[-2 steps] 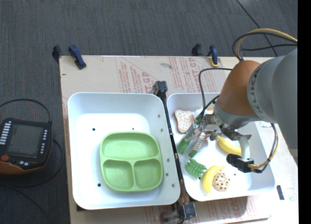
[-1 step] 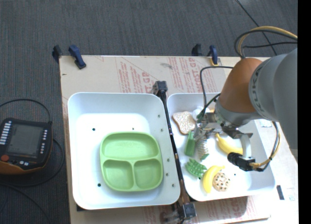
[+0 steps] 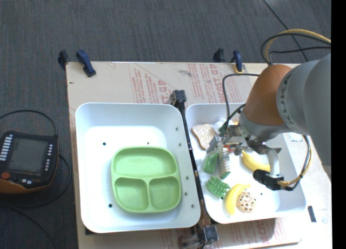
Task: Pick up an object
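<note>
We see the claw [image 3: 220, 153] hanging low in the right bin [image 3: 286, 202], its spread unclear to us, directly over a green object [image 3: 210, 163] whose long axis runs nearly upright in view.

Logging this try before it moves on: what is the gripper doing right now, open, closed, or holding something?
Gripper: down in the right bin over the green toy; open or closed cannot be told, and no held object is visible.

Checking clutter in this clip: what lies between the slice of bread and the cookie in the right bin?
In the camera view, between the bread slice and the cookie lie green toy pieces, the gripper above them, and a banana beside the cookie.
</note>
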Tool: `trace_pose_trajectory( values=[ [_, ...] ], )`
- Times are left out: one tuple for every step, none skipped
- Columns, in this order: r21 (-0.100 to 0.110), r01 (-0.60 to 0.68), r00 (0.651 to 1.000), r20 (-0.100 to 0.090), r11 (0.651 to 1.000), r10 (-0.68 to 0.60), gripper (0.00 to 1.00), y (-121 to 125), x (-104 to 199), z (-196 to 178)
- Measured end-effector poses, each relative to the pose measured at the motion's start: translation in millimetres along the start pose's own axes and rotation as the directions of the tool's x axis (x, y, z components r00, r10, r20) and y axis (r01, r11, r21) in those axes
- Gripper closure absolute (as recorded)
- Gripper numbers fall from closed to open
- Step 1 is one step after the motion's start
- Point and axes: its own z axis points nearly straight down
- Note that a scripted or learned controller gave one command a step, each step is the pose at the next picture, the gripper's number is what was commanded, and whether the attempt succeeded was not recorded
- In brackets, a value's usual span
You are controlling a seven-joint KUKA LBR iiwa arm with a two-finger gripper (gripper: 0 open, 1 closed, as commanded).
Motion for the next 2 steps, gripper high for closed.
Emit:
trace_pose_trajectory(
  values=[
    [0.003, -0.001, 1.000, -0.001, 1.000, 0.001, 1.00, 0.0, 0.4, -8.4],
    [-0.008, 0.003, 1.000, 0.008, 1.000, -0.003, 1.00, 27.7, -72.3, 5.8]
  ],
)
